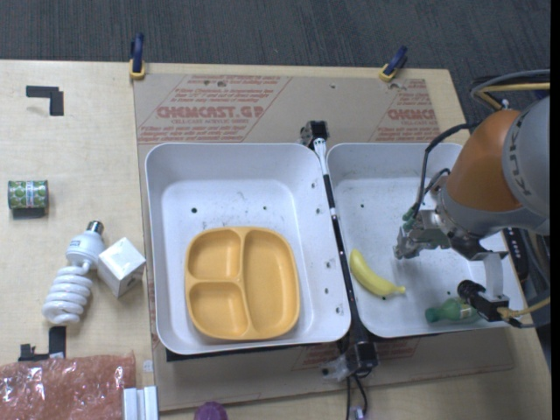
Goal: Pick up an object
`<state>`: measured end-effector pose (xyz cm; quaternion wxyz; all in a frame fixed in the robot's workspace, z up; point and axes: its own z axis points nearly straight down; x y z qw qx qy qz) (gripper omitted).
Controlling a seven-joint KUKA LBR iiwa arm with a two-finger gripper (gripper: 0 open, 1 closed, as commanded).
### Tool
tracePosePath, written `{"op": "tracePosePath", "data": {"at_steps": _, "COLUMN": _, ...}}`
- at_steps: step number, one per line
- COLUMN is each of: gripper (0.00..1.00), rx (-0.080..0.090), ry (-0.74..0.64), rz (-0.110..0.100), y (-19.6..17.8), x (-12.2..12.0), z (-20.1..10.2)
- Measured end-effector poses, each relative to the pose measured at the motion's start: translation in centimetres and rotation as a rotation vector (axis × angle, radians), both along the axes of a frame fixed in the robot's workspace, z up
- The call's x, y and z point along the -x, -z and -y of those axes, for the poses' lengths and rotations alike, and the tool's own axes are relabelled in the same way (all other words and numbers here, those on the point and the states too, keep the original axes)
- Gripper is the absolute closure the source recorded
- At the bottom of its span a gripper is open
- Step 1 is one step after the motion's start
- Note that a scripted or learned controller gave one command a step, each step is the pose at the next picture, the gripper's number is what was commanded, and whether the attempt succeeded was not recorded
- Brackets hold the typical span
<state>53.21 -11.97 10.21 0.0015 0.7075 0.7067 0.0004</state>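
Banana [375,276]: I see it lying flat in the right bin [385,182], near the bin's left wall and toward the front, yellow, slanting from upper left to lower right.
Bottle [451,311]: a green one, I read it as lying on its side at the right bin's front right corner, just right of the banana's lower tip and apart from it.
Gripper [408,245]: I have it inside the right bin, pointing down, above and right of the banana and not touching it; nothing shows between the jaws.
Jaws: I cannot tell from this slant whether they are apart or together.
Arm [494,178]: it comes in from the right, the orange band over the right bin's right side, cables looping around it.
Tray [242,281]: orange-yellow, three compartments, flat in the left bin [166,199], toward the front.
Bins: side by side and touching along the middle, with a dark strip running down the seam; both sit on a brown printed sheet [219,103].
Clamps [137,56]: two blue-and-yellow ones pin the sheet's back edge, one at each corner.
Surface [70,147]: pale wood, left of the bins.
Can [28,196]: small, green label, on its side at the far left of the surface.
Bulb [72,276]: a white spiral one lying left of the left bin, just beside a small white cube [122,266].
Bag [66,388]: reddish mesh at the front left corner.
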Motion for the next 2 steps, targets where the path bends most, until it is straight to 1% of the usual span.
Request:
{"op": "tracePosePath", "data": {"at_steps": 1, "gripper": 1.00, "rx": 0.000, "ry": -0.002, "rz": -0.002, "y": 1.0, "x": -2.1, "z": 1.7}}
{"op": "tracePosePath", "data": {"at_steps": 2, "gripper": 1.00, "rx": 0.000, "ry": -0.002, "rz": -0.001, "y": 0.9, "x": -3.5, "z": 6.9}}
